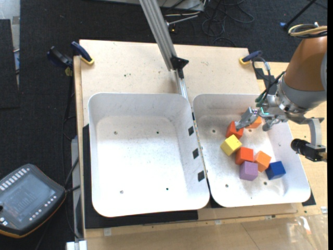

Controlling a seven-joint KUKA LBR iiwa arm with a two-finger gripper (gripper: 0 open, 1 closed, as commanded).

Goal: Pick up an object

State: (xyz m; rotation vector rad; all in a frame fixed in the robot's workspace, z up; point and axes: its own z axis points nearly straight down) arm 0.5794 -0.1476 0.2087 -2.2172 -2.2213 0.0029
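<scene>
Several coloured blocks lie in the right bin [291, 191]: a red one [233, 130], a yellow one [230, 145], an orange-red one [245, 154], an orange one [263, 159], a purple one [248, 170] and a blue one [276, 170]. My gripper [254, 123] is low over the bin's upper part, just above and to the right of the red block. Its fingers [242, 123] stand apart, open, and a small orange piece [255, 121] shows between them. Whether they touch that piece is unclear.
The left bin [104, 113] stands beside the right one, and a slanted metal rail [158, 27] ends at their shared wall. Blue-yellow clamps [82, 52] [251, 57] sit at the board's far corners. A teach pendant [26, 197] lies at lower left.
</scene>
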